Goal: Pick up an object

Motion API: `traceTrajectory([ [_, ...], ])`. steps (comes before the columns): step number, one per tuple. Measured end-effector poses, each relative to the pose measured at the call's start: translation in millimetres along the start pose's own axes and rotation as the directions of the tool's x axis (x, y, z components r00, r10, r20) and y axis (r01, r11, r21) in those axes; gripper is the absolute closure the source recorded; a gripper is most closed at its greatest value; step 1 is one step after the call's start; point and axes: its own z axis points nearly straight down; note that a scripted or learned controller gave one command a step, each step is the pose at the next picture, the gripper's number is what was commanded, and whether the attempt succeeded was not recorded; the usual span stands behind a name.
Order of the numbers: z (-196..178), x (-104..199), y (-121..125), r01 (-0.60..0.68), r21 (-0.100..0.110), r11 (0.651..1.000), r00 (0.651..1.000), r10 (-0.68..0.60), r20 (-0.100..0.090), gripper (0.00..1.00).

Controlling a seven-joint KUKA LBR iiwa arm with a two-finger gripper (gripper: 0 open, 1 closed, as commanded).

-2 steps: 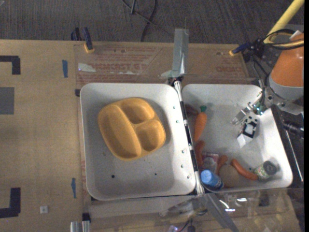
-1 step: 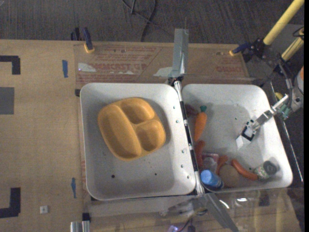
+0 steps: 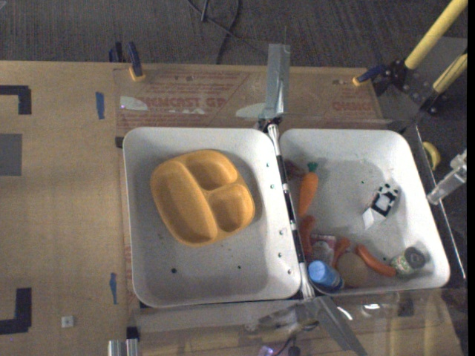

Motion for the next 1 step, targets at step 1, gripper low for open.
traceTrajectory([
  [1, 100.8, -12.0, 49.4, 0.313, -0.001, 0.950, 0.950, -0.313, -0.002, 0.00],
])
